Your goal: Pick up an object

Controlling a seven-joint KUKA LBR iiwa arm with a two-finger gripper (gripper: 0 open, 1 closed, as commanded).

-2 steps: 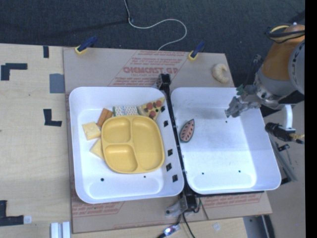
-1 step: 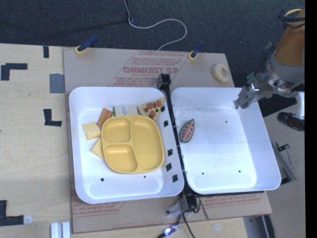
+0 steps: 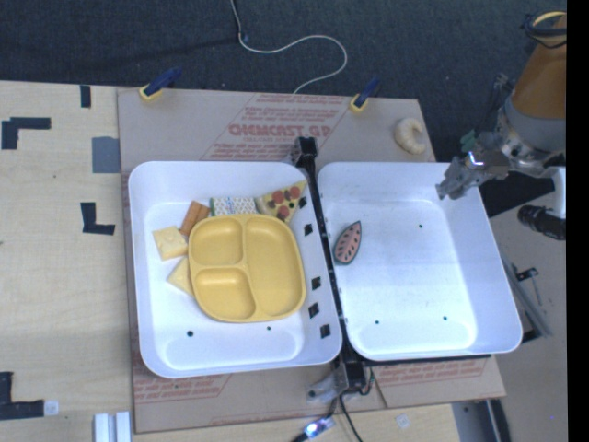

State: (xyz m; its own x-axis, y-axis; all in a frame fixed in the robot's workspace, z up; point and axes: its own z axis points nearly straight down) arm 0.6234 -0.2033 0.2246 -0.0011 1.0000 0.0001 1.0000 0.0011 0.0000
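Lying alone in the right bin [image 3: 479, 274], a small leaf-shaped pink object [image 3: 347, 242] with dark speckles sat near that bin's left wall, just beside the divider between the two bins, tilted with its tip pointing up and right. Nothing touched it. Rest of the right bin floor was bare white.

Gripper [image 3: 453, 184] hung over the right bin's upper right corner, around the rim, well apart from the pink object. Too small and dark to read; cannot tell if it was parted or closed, and nothing was seen in it. Grey arm [image 3: 525, 141] with the orange band [image 3: 545, 72] came in from the right edge.

Left bin [image 3: 147, 274] held a yellow divided plate [image 3: 247, 267] with three compartments, roughly centred. Tucked along the plate's upper and left edges: cracker-like tan squares [image 3: 170, 243], an orange-brown piece [image 3: 194, 215], and a patterned piece [image 3: 283, 198] with red dots near the divider.

Both bins rested on a cardboard sheet [image 3: 267, 122] clamped at the top with blue-and-yellow clips [image 3: 160, 83]. A pale ring-shaped item [image 3: 410, 134] lay on the cardboard above the right bin. A white cable [image 3: 294, 49] looped across the dark floor beyond.
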